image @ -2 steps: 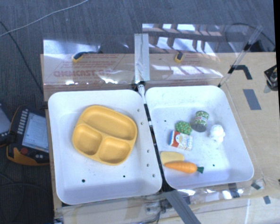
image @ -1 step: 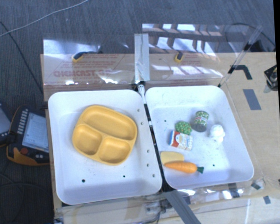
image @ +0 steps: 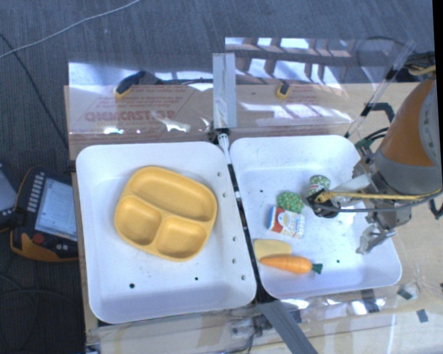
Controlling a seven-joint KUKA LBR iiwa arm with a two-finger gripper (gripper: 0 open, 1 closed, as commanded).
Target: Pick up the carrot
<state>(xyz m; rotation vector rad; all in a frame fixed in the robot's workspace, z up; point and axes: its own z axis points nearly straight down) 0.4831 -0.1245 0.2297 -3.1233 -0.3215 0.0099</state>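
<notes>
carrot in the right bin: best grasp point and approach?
Grip the carrot mid-body, coming from above, fingers closing across its width. It lies flat, long axis roughly left-right, green top to the right. Probably watch the pale yellow piece close along its upper left.

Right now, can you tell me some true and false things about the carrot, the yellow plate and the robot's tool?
1. The carrot lies in the right bin. True.
2. The yellow plate sits in the same bin as the carrot. False: the plate is in the left bin.
3. The tool is holding the carrot. False: the carrot lies on the bin floor, apart from the tool.
4. The carrot lies close to the near wall of its bin. True.
5. The plate has food in it. False: its three compartments hold nothing.
6. A small carton lies beyond the carrot in the same bin. True.
</notes>
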